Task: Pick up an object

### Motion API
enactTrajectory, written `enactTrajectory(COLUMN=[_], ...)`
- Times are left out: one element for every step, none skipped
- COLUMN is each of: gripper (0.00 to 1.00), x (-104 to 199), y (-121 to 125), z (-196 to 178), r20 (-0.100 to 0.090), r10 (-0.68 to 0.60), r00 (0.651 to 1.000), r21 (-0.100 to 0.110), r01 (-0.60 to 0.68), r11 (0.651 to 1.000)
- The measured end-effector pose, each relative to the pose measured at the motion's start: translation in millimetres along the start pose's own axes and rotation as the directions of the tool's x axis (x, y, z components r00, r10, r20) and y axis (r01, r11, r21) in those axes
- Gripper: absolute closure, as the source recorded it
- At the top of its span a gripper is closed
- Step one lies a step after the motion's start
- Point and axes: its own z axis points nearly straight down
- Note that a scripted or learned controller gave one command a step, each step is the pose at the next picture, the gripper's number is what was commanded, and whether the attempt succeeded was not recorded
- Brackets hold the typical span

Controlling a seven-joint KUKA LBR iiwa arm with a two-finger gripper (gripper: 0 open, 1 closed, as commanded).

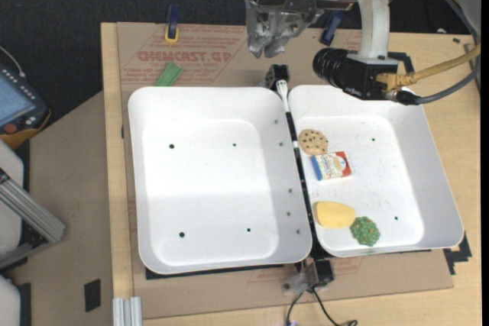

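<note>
I am hanging my pincer [269, 42] above the far edge of the surface [92, 164], over the brown cardboard sheet [206, 53] behind the two bins and just beyond the seam where they meet. Whether it is spread or pressed together I cannot tell — the tips are blurring into one grey mass from this angle, and I am seeing nothing between them.

The things to pick are all lying in the right bin [416, 164], along its left side. A round cookie [312, 140] is sitting nearest the far end; just beside it, towards the camera, a small white packet with red and blue print [331, 166] is lying flat. Further forward a yellow piece [335, 214] is touching a knobbly green piece [365, 230] at the near rim.

The left bin [153, 164] is lying alongside — a green strip [169, 74] and a blue-and-yellow clamp [173, 28] are resting on the cardboard behind it.
</note>
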Motion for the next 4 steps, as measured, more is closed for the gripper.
enactTrajectory(gripper=[1.00,1.00,1.00,1.00], x=[27.7,26.1,26.3,26.3], y=[-5.9,-0.9,-41.6,-40.8], z=[26.2,82.7,66.6,-5.6], r20=[0.004,0.006,0.003,-0.002], r10=[0.001,0.005,0.002,0.003], r00=[1.000,1.000,1.000,1.000], r21=[0.011,0.013,0.010,-0.003], r01=[-0.001,-0.005,-0.002,-0.003], r11=[1.000,1.000,1.000,1.000])
